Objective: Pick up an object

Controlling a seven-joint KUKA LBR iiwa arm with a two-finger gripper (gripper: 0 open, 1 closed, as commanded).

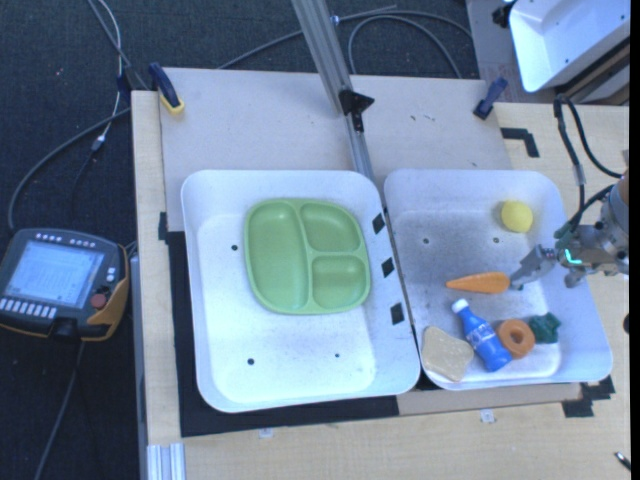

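Observation:
The right bin (440, 203) holds a yellow ball (516, 216) near its back right, an orange carrot (479, 283) in the middle, a blue bottle (480, 335), an orange ring (517, 337), a dark green piece (545, 327) and a beige bread-like slice (446, 354) along its front. My gripper (545, 265) hangs over the bin's right side, just right of the carrot's thick end, with one grey finger (528, 268) reaching toward it. Nothing shows between its fingers.
The left bin (215, 268) carries a green divided plate (306, 255). A metal pole (330, 38) slants up from between the bins. Blue clamps (165, 88) sit at the bench's back corners. A teach pendant (55, 283) lies on the floor to the left.

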